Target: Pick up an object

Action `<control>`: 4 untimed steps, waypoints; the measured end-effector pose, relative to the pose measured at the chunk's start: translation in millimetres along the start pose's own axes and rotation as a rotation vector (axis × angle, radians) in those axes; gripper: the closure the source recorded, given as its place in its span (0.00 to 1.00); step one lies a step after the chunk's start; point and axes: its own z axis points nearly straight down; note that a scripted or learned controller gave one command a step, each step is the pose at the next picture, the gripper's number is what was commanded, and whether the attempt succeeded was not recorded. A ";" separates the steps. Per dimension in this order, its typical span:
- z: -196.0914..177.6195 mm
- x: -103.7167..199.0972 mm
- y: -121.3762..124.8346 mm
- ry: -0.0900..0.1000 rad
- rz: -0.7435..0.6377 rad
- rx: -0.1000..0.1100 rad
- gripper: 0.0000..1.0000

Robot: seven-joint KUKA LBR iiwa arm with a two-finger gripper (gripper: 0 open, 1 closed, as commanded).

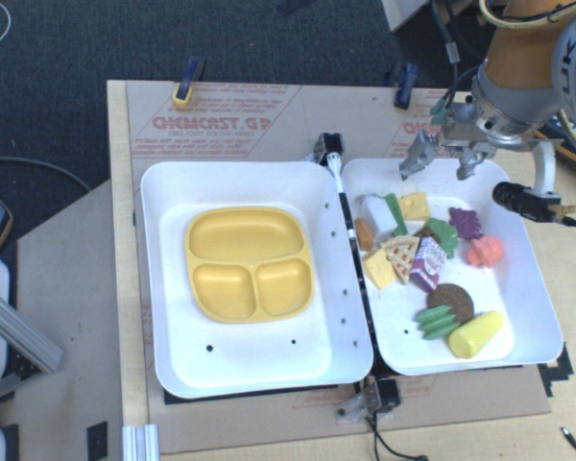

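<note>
My gripper point(443, 159) hangs above the far edge of the right bin point(533, 339), fingers spread and nothing between them. Below it in that bin lies a pile of toy food: a white and green piece point(382, 212), a yellow cheese block point(415, 205), a purple grape bunch point(465, 223), a pink piece point(486, 251), a pizza slice point(399, 254), a purple packet point(427, 264), a brown cookie point(450, 301), a green pea pod point(440, 321) and a yellow lemon-like piece point(475, 334).
The left bin point(163, 286) holds a yellow divided plate point(249, 262). A black hinge strip point(347, 229) runs between the bins. Blue clamps point(185, 83) point(403, 84) sit at the board's far edge. A black cable fitting point(523, 200) juts over the right bin's far right corner.
</note>
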 end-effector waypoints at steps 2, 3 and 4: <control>52.1 -7.8 3.8 -0.001 -0.001 -0.007 0.00; 115.8 -9.6 3.3 -0.001 -0.001 -0.006 0.00; 126.8 -9.8 9.0 -0.004 -0.003 -0.029 0.00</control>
